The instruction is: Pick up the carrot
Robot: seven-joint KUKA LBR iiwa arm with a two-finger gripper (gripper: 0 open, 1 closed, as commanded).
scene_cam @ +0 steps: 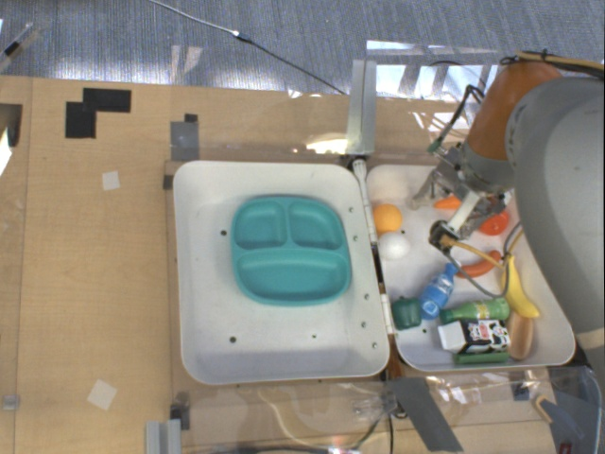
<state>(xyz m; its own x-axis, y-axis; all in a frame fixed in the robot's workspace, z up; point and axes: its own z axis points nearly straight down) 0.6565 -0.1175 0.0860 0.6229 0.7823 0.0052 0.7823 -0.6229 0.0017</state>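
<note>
A slim orange carrot (479,267) lies in the right bin (408,348), just left of the banana (519,293). My gripper (438,189) hangs low over the back of that bin, up and to the left of the carrot. A small orange piece (448,201) shows right beneath the gripper; I cannot tell what it is or whether it is held. The grey arm with its orange band (499,112) covers the bin's right side.
The right bin also holds an orange ball (387,218), a white ball (393,247), a blue bottle (437,291), a green bottle (475,310), a small carton (483,335) and a red-orange thing (493,223). In the left bin (203,348) lies a teal divided plate (288,250).
</note>
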